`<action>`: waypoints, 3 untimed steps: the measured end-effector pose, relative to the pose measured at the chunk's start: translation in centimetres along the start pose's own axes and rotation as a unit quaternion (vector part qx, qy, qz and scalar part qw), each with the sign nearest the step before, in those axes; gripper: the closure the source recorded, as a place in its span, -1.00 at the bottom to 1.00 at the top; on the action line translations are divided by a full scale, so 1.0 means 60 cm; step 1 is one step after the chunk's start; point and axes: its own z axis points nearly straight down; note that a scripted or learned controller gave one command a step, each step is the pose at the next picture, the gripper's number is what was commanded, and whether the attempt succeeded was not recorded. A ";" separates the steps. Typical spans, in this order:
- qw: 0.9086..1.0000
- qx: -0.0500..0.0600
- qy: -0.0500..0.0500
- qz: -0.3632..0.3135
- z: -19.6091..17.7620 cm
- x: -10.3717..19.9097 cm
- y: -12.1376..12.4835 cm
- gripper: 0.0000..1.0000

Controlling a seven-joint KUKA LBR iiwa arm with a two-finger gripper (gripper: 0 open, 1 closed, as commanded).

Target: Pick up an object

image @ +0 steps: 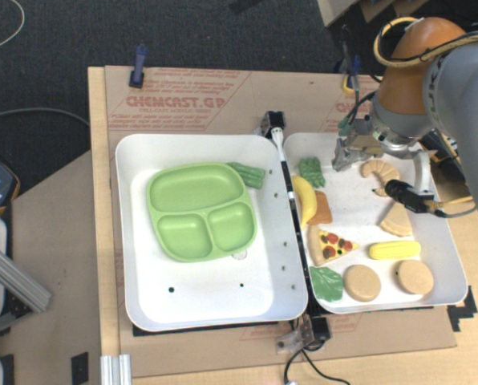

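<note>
Camera view: grey two-finger pincer (347, 157); I cannot tell its opening or any hold. Left below it, one yellow plastic banana (305, 198); lower, two round tan biscuits (362, 282).

My arm (455, 70) reaches in from the right side, over the far right part of the right-hand bin (455, 271). The upper part of it is grey and bulky, passing above the bin's right rim. Next comes my orange band (411, 62), which sits above the wrist, just past the bin's far edge. From there my wrist (387, 131) bends downward toward the bin's far end. My hand (353, 152) hangs below the wrist, low over the bin's floor near its far wall. Dark cables (419, 197) trail from the wrist across the bin's right half.
</note>
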 end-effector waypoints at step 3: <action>1.000 0.001 0.002 0.003 -0.287 0.153 -0.065 1.00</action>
